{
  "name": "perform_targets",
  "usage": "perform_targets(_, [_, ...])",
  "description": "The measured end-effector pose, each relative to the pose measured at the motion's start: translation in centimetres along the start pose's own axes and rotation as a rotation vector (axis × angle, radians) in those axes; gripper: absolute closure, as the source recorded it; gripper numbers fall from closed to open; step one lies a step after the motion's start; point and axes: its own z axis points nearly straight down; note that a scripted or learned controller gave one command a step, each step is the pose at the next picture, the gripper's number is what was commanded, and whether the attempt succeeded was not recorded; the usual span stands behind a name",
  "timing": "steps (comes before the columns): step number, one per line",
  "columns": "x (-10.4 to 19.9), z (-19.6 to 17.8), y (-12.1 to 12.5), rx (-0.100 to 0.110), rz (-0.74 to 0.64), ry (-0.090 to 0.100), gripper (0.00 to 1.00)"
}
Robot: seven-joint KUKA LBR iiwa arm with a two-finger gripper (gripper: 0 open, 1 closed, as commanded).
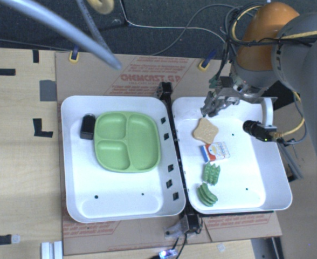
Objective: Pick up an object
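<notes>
My gripper (209,108) hangs over the back left part of the right bin (266,166), just above and behind a tan slice of bread (205,130). Its dark fingers point down and to the left, with nothing visible between them. In front of the bread lies a small white packet with red and blue print (215,152). Closer to the front are a green leafy piece (212,173) and a green pod-shaped piece (206,194).
The left bin (75,161) holds a green divided plate (127,141) and a small black block (87,127) beside it. A black clip strip (170,144) runs between the bins. Cables cross the dark back area.
</notes>
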Motion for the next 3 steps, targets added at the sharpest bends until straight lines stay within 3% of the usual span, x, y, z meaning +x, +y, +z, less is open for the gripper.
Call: perform_targets(3, [15.4,-2.0,-4.4,0.001,-0.002,0.000,1.00])
